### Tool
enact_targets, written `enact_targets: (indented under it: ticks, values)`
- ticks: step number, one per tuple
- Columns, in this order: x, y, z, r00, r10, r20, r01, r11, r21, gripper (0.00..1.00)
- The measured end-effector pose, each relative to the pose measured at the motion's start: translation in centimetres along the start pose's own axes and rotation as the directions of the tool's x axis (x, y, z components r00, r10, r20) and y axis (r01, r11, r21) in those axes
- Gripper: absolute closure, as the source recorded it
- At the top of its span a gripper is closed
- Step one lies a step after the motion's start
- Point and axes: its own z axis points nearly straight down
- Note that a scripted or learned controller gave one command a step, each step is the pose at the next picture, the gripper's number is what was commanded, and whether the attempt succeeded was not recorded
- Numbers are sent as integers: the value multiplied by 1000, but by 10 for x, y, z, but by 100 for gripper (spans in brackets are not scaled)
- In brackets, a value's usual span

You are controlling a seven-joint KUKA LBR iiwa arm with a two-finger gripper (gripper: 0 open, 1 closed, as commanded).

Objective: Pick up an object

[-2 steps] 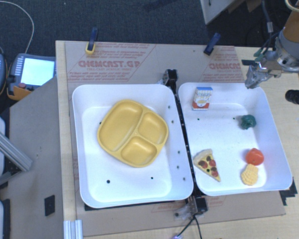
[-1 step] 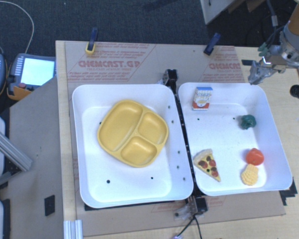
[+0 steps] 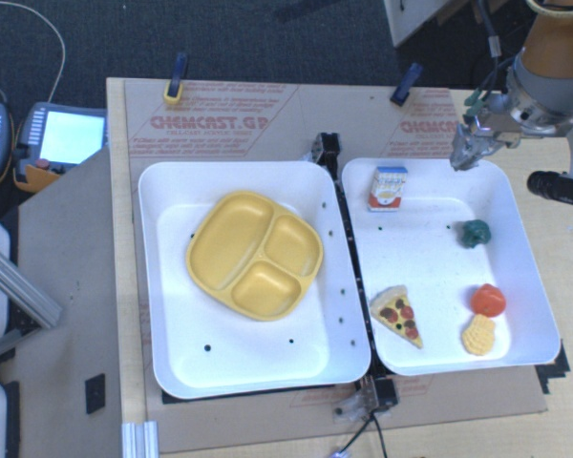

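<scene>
Left white shallow plastic bin: a yellow three-compartment plastic plate lies flat near the middle, slightly toward the far side, rotated so its corners point diagonally. It touches none of the bin walls.

The right white shallow plastic bin sits just beside the left one, their rims meeting along a dark seam. Both rest on a tabletop covered with brown printed cardboard.

Contents of the right bin, left to right:
- a small white carton with blue top and red base, at the far left corner
- a toy pizza slice with red toppings, near left, just beside the left wall
- a dark green lumpy toy, toward the right wall, mid-depth
- a pale yellow bumpy toy, near right corner
- a red-orange round toy, touching the far edge of the yellow one

Claw: hangs above the far right corner of the right bin, over the rim, well apart from every object. Nothing is seen between its tips. Whether it stands apart or together cannot be told at this angle.
</scene>
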Motion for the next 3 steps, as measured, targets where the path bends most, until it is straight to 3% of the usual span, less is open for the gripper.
enact_targets:
  ticks: [2, 3]
  values:
    - [93, -45, -12, 1000, 0, 0, 0, 1000, 0, 100]
    - [147, -62, -1, 1000, -1, -1, 1, 1000, 2, 100]
